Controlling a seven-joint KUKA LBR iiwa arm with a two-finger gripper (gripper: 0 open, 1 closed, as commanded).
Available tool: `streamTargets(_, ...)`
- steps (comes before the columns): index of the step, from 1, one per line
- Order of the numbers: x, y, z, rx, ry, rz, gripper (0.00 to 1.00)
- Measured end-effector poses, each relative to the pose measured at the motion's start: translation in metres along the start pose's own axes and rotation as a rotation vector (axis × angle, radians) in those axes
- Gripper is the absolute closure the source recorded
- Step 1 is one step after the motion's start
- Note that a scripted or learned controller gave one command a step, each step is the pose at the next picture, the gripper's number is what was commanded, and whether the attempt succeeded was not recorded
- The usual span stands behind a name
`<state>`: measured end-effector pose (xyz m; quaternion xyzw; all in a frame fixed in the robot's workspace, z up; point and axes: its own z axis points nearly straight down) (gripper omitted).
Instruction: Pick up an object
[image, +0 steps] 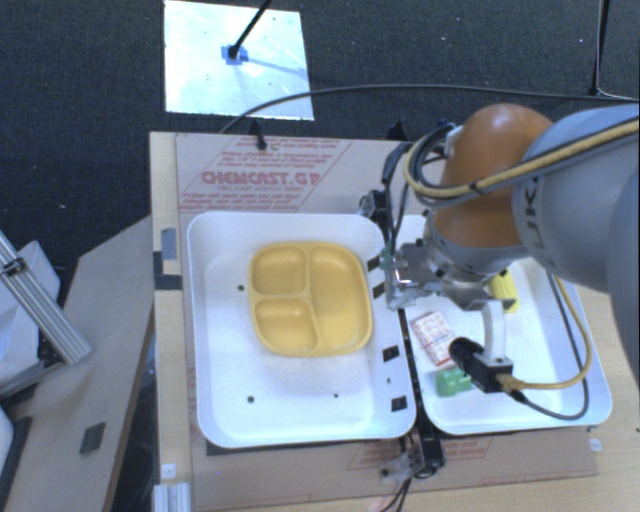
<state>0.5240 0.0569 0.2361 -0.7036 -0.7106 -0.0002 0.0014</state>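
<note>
Yellow three-compartment plastic plate (308, 298) lies flat, mid left white bin (215, 400). Right white bin (560, 400) holds a red-and-white printed packet (432, 335), a small green block (452, 382) just in front of it, and a yellow piece (506, 288) part-hidden by the arm. Gripper (402, 280) hangs over the bins' shared edge; spread or closed, cannot tell.

Yellow plate (308, 298) centres left bin (225, 390), bare floor around, arm (580, 200) over right bin (542, 348)

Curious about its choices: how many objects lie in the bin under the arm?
3: a red-and-white packet by the left wall, a green block just in front of it, a yellow thing half behind the arm. Others may hide beneath it.
</note>
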Motion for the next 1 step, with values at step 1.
streamTargets(1, 0.0495, -0.0182, 0.0120, -0.001, 0.000, 0.000, 1.00)
